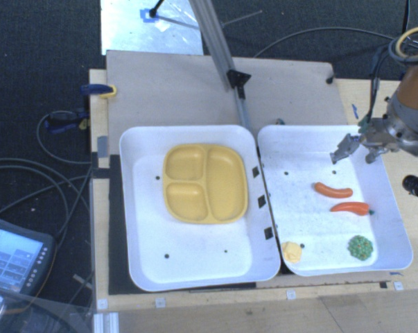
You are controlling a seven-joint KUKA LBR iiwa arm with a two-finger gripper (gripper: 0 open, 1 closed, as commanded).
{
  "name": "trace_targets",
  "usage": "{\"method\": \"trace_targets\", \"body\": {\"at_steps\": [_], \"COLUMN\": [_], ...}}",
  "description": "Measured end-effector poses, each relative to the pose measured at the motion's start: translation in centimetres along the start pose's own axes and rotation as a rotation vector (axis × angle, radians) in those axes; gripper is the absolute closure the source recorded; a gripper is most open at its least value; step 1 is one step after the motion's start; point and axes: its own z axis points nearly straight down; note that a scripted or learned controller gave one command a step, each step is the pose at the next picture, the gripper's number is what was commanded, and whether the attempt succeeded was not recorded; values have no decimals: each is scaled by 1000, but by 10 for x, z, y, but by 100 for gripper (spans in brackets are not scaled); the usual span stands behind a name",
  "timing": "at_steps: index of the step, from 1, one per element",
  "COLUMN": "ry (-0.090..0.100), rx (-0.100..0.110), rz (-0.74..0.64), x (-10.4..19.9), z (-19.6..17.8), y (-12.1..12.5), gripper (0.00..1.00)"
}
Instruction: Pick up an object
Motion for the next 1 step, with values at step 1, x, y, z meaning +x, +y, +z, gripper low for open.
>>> {"method": "trace_targets", "body": {"at_steps": [1], "ry": [0], "rx": [0], "rz": [0], "x": [0], "z": [0], "y": [0], "gripper": [0]}}
